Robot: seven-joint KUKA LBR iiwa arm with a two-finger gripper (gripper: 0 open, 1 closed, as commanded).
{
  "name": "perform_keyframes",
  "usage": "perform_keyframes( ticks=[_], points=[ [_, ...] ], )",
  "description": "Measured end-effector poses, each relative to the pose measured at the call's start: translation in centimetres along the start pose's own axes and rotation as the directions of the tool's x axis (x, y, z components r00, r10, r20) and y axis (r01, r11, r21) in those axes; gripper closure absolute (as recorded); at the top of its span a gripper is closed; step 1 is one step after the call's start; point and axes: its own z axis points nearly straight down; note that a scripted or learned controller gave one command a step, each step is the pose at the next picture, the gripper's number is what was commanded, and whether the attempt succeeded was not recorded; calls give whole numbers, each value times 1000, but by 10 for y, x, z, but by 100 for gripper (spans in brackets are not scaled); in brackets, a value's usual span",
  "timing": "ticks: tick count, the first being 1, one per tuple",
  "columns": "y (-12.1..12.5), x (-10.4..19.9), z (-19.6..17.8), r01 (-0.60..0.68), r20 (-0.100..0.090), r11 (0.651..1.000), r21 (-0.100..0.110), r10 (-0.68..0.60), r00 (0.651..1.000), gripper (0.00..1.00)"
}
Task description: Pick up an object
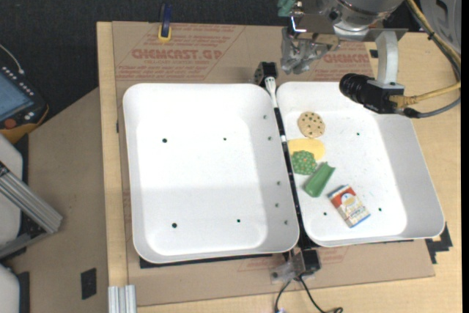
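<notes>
The arm hangs over the far edge of the right bin [410, 157], its gripper [300, 59] raised above the cardboard just beyond the rim; whether it is open or closed, I cannot tell. Down in that bin, near the divider, sit a cookie [311, 124], a yellow piece [308, 149] touching a green knobbly piece [303, 162], a green block [319, 179], and a small red-and-white carton [349, 206] nearer the front. The left bin [146, 157] lies alongside.

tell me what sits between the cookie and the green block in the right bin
In the camera view, a yellow piece and a green bumpy piece lie between the cookie and the green block, all near the right bin's left wall.
</notes>
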Motion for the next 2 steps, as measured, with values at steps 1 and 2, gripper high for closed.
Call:
perform_keyframes(
  ticks=[1, 2],
  points=[
    [47, 41, -84, -2, 0, 1000, 1, 2, 1000, 100],
    [36, 62, 133, -7, 6, 999, 31, 6, 1000, 100]
  ],
)
